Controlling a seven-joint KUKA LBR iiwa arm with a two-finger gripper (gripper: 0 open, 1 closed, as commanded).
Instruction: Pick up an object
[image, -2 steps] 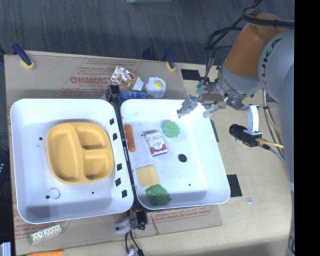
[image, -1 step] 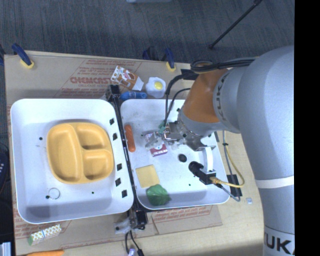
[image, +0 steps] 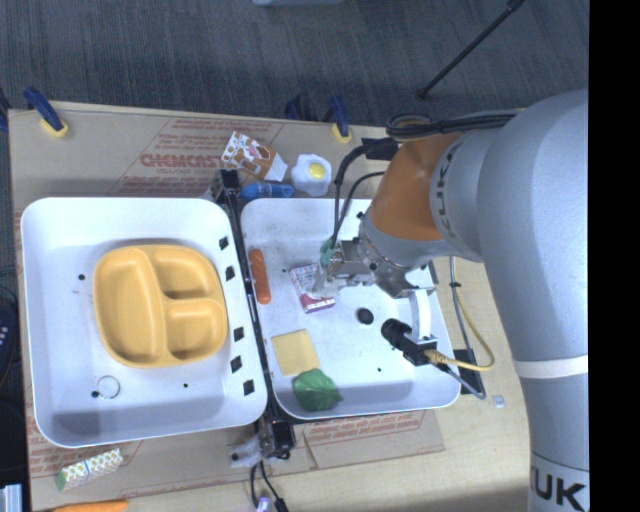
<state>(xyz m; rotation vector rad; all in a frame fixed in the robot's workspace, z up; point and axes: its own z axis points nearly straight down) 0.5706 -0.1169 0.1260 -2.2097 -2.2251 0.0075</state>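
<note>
One gripper (image: 326, 272) for you: low in the right bin (image: 400, 395), touching a wrapper (image: 313, 290) at its 6 o'clock; can't tell its opening or hold.

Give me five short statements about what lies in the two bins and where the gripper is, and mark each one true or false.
1. The yellow divided tray lies in the left bin. True.
2. The green object sits at the far edge of the right bin. False: it lies at the near edge, just below the yellow slice.
3. The orange sausage-shaped piece lies along the right bin's left side. True.
4. The gripper hangs over the left bin. False: it is over the right bin, by the small red and white packet.
5. The yellow slice rests inside the divided tray. False: it lies on the right bin's floor.
</note>
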